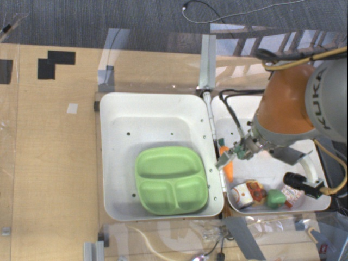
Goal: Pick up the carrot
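Glossy green plastic tray [171, 179], smooth white plastic bins [114, 145], matt wood bench [49, 162]

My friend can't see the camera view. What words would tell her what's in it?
A grey and orange robot arm reaches from the right into the right white bin, its claw low beside an orange carrot at the bin's left wall. More toy food sits along that bin's front, and the left bin holds a green divided plate.

Left bin [117, 145] open above the green tray [171, 180] — right bin [321, 204] crowded by arm [288, 102] and toys [266, 194].
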